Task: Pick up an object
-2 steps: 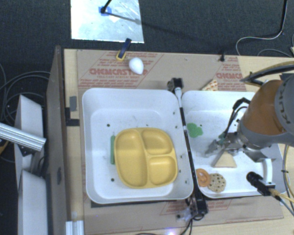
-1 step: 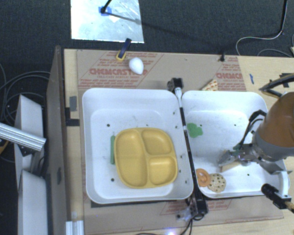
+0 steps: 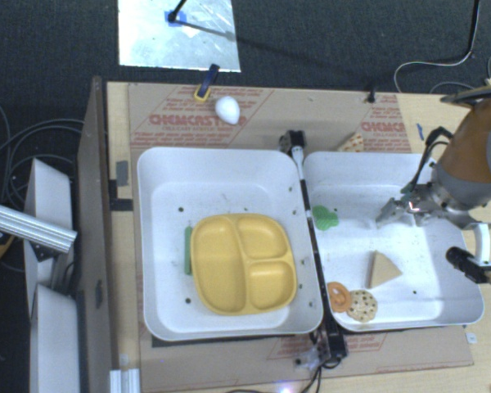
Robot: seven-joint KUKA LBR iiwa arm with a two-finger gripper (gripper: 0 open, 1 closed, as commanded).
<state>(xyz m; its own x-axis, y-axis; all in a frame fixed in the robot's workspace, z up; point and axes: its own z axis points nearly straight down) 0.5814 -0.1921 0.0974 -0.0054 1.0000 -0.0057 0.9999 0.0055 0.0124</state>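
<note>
The right bin [image 3: 454,300] holds a small green piece [image 3: 323,217] close to the divider, a tan wedge [image 3: 382,269] in the middle, and an orange ring [image 3: 338,295] beside a speckled round cookie [image 3: 362,305] at the front left corner. My gripper [image 3: 397,205] hangs over the back middle of this bin, above and behind the wedge and to the right of the green piece. It looks open, and nothing shows between its fingers.
The left bin [image 3: 159,219] carries a yellow divided plate [image 3: 244,262] with a green strip [image 3: 187,249] along its left side. A white egg-shaped object [image 3: 227,109] lies on the cardboard behind the bins. The arm's grey body [image 3: 475,170] covers the right bin's far right corner.
</note>
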